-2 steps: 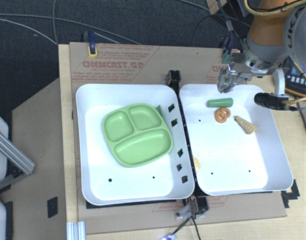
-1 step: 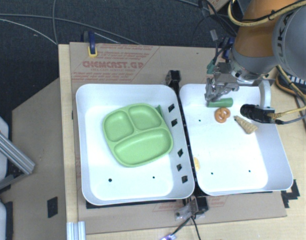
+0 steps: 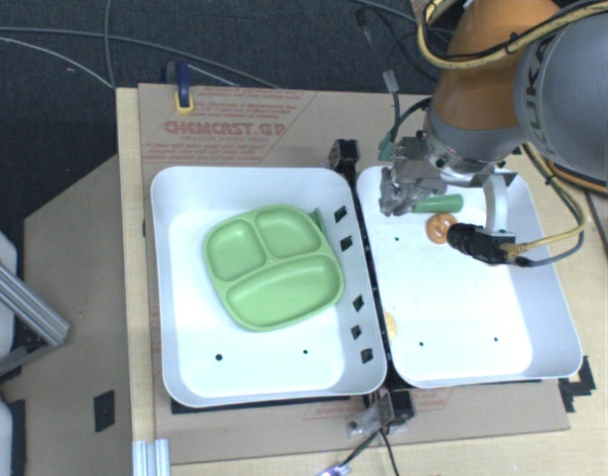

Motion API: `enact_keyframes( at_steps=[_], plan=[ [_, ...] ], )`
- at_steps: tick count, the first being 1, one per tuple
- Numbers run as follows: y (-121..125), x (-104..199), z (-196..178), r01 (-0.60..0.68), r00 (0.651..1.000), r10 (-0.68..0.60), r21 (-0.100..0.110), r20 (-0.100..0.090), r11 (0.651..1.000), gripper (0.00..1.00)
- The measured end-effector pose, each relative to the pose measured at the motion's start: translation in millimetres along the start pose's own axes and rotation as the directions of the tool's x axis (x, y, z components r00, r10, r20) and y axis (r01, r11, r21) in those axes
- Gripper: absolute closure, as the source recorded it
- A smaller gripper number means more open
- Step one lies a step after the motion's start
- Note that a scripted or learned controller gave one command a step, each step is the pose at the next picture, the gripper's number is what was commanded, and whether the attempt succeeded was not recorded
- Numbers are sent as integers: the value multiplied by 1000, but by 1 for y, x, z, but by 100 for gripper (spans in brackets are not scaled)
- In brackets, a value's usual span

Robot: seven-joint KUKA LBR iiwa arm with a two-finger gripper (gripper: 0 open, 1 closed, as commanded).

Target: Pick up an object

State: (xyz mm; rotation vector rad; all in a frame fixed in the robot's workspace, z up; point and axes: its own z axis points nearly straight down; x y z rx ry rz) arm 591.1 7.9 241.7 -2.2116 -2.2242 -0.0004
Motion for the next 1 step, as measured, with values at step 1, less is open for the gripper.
enact_keyframes(
  at_steps=[1],
  plan=[
    [-18,44,14,-2,1000,2,1,2,1000,100]
  ],
)
